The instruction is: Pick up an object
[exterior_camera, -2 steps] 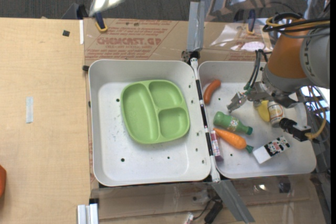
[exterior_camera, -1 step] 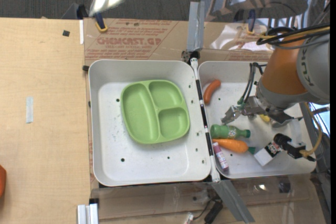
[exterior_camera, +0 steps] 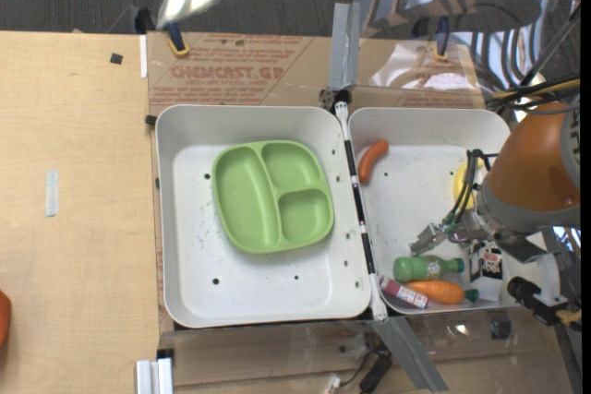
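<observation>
The right bin (exterior_camera: 411, 189) holds several small items. An orange-red sausage-shaped toy (exterior_camera: 371, 160) lies at its far left corner. A green bottle (exterior_camera: 427, 268) lies on its side near the front wall, with an orange carrot (exterior_camera: 436, 292) just in front of it. A yellow object (exterior_camera: 459, 184) shows partly behind the arm. My gripper (exterior_camera: 432, 239) hangs low in the bin, just above and behind the green bottle, tilted toward the left. Nothing is visibly held in it.
The left bin (exterior_camera: 185, 291) carries a green divided plate (exterior_camera: 274, 196). A small black-and-white item (exterior_camera: 488, 263) sits under the wrist. The arm's orange band (exterior_camera: 536, 166) covers the right bin's right side. A cardboard sheet (exterior_camera: 240, 69) lies behind the bins.
</observation>
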